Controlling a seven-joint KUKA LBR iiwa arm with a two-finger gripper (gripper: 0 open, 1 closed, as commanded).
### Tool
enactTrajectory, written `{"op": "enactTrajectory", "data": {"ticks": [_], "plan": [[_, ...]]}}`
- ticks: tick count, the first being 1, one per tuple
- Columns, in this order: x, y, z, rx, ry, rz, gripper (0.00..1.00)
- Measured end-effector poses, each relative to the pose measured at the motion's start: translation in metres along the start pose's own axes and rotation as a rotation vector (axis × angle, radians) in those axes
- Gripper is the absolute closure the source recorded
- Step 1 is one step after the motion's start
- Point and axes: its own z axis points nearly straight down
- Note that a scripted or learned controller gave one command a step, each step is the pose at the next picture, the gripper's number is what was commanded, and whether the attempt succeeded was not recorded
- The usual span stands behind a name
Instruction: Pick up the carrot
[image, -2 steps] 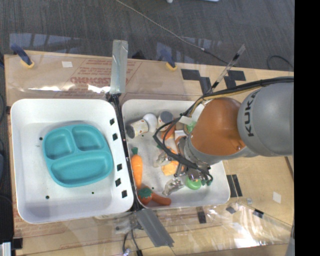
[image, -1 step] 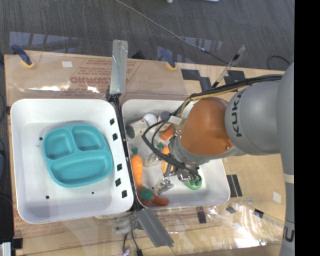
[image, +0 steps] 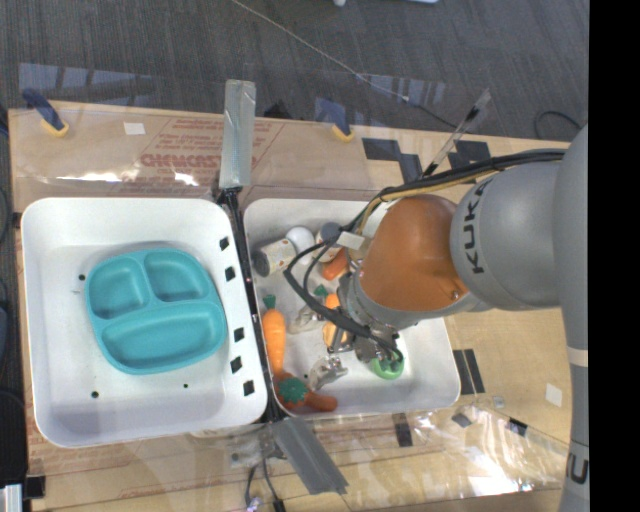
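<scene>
The carrot (image: 273, 340) is orange and lies lengthwise along the left wall of the right bin (image: 440, 385), its tip toward the near edge. My gripper (image: 335, 356) hangs low over the middle of that bin, just right of the carrot and apart from it. The arm's orange band (image: 410, 265) covers much of the bin's centre and hides what lies under it. Nothing shows as held.
The left bin (image: 45, 400) holds a teal divided plate (image: 155, 308). In the right bin lie a green piece (image: 388, 365), a red and green item (image: 303, 397) at the near edge, a white object (image: 298, 238), a grey cylinder (image: 262, 262) and another orange item (image: 333, 266).
</scene>
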Motion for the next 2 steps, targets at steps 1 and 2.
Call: {"op": "enactTrajectory", "data": {"ticks": [1, 2], "plan": [[-0.002, 0.001, -0.010, 0.000, -0.001, -0.008, 1.00], [-0.002, 0.020, -0.102, 0.004, -0.007, -0.338, 1.00]]}}
